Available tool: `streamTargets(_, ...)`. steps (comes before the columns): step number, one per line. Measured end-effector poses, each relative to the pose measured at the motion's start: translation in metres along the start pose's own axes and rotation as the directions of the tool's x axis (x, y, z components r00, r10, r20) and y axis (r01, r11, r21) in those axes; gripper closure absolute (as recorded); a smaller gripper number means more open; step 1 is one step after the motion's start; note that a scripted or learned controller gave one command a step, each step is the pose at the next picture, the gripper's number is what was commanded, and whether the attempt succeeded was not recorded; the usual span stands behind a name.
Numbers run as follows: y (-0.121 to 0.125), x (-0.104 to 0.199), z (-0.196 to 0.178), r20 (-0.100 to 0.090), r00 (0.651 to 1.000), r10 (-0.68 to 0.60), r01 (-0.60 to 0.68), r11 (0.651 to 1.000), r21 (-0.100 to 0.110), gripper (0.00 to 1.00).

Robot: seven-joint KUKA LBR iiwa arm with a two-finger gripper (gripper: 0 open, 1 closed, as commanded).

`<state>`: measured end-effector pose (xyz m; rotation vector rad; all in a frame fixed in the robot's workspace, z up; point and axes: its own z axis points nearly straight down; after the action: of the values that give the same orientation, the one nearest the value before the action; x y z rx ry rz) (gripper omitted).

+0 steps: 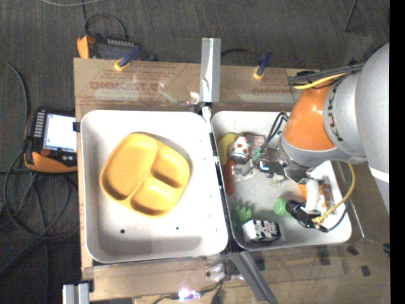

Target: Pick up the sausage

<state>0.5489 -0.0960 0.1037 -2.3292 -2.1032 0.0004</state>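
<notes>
The sausage [228, 178] is a thin reddish-brown stick lying lengthwise against the left wall of the right bin [345, 233]. My gripper [264, 166] hangs low over the upper middle of that bin, a short way to the right of the sausage and apart from it. The orange-banded wrist [307, 128] sits above and to the right, covering part of the bin's back. Nothing is visibly held.
A yellow item [227, 142] and a small white-and-red can [240, 148] lie at the back left of the right bin. Green pieces [240, 215] [280, 205] and a black-and-white box [261, 230] sit near its front. The left bin [95, 233] holds a yellow divided plate [146, 173].
</notes>
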Motion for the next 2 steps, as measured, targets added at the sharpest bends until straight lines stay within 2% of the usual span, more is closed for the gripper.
streamTargets(1,0.032,0.001,0.014,0.001,0.998,-0.056,0.056,0.998,-0.010,0.00)
streamTargets(2,-0.023,-0.009,0.013,0.008,0.978,-0.210,0.210,0.978,-0.017,0.00)
